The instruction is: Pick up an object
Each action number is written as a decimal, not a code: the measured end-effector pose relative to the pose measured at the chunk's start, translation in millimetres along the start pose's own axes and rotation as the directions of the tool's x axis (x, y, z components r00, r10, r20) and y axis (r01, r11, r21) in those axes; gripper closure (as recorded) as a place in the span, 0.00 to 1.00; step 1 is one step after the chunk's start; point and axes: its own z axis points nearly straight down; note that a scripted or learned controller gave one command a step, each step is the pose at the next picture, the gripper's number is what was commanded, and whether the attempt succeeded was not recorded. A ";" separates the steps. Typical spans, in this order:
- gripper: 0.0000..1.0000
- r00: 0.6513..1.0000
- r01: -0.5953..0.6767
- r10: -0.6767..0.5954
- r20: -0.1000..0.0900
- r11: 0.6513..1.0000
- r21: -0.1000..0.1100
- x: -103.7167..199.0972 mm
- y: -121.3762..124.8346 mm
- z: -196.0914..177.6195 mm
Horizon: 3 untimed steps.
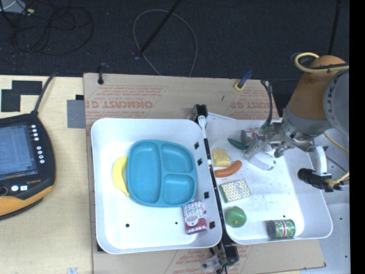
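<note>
My gripper (258, 147) hangs low over the back of the right bin (311, 210), reaching in from the right. Just left of it lies a dark green object (236, 144), and a small white piece (263, 163) sits right below it. Further left in this bin are a yellow block (220, 157) and an orange-red sausage (229, 169). Toward the front lie a green patterned packet (235, 190), a green apple (235, 216) and a green can (281, 228). I see nothing clearly between the gripper's tips.
The left bin (108, 221) holds a blue divided plate (161, 173), a yellow banana (118, 176) tucked under the plate's left edge, and a small red carton (195, 217) at the front right. A tablet-like pendant (23, 158) rests on the bench at far left.
</note>
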 end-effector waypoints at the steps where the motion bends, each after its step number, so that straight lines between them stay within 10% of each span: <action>1: 0.00 1.000 0.001 -0.001 0.000 1.000 -0.004 -35.6 29.1 -9.3; 2: 0.00 1.000 0.002 -0.002 -0.004 1.000 0.004 27.7 -30.3 51.2; 3: 0.00 1.000 0.004 -0.004 -0.002 1.000 -0.004 49.5 25.3 47.9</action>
